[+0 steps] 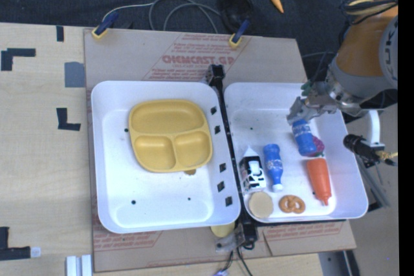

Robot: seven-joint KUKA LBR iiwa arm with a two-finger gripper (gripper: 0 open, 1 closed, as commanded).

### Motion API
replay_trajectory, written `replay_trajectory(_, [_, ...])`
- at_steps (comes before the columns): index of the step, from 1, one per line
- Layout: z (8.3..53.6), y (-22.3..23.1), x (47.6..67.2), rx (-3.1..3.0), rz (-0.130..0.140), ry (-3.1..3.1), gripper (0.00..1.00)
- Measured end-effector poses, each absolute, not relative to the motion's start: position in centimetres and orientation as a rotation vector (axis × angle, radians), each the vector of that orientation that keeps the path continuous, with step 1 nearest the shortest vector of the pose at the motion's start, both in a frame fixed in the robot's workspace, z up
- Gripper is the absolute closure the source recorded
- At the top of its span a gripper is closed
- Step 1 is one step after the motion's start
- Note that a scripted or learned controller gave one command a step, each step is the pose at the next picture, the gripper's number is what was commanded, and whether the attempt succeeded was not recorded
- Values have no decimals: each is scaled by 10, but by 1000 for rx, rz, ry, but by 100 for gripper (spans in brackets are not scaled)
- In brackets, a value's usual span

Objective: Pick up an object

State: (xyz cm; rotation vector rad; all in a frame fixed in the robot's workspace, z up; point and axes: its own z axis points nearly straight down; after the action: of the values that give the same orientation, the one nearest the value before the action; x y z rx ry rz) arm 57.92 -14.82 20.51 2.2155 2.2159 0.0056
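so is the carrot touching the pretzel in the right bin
Apart. The camera view shows a strip of white bin floor between the orange carrot and the small pretzel, which lies left of the carrot's lower end in the right bin.

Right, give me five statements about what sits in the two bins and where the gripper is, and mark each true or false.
1. The yellow divided plate lies in the left bin. True.
2. The carrot lies in the left bin. False: it lies in the right bin, near that bin's right side.
3. The gripper is over the right bin, just above a blue bottle. True.
4. The pretzel sits on the yellow divided plate. False: it lies on the floor of the right bin, near the front edge.
5. A second blue bottle lies beside a black-and-white pack. True.
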Motion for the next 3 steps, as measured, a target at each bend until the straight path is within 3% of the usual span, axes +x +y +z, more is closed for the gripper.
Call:
replay_trajectory(1, [248, -65, 566, 2211, 6, 2231, 100])
replay_trajectory(2, [193, -60, 611, 2218, -3, 2224, 100])
replay_trajectory(3, [183, -29, 631, 2218, -1, 2227, 100])
